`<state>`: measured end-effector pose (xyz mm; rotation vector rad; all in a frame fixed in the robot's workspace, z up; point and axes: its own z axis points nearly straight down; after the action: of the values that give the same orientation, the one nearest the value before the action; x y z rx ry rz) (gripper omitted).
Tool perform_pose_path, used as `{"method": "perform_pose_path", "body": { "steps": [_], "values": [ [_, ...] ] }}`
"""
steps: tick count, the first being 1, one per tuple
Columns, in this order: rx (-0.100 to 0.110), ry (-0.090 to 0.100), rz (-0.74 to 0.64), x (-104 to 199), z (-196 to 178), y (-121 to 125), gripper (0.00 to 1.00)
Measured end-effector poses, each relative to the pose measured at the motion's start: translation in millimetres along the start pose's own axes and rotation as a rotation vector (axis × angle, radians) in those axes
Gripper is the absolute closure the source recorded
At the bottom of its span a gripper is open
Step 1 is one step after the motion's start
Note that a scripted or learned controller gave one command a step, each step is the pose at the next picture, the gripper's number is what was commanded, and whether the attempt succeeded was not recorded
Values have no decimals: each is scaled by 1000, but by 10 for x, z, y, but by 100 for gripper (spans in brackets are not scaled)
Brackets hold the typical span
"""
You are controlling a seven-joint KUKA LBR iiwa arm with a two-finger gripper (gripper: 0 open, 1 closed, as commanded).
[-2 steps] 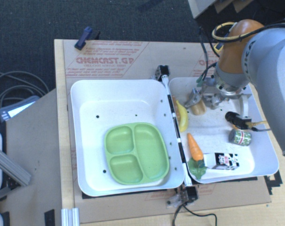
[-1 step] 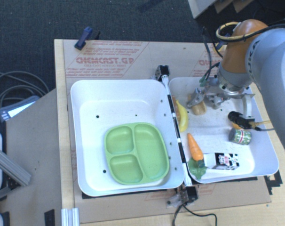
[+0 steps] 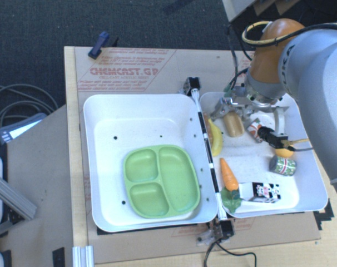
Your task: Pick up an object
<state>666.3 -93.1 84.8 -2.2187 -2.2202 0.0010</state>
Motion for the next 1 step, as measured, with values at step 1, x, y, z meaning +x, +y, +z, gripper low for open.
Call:
{"method": "perform_pose_path", "body": {
  "steps": [1],
  "values": [
    [-1,-1,1,-23,0,-195,0]
  ]
}}
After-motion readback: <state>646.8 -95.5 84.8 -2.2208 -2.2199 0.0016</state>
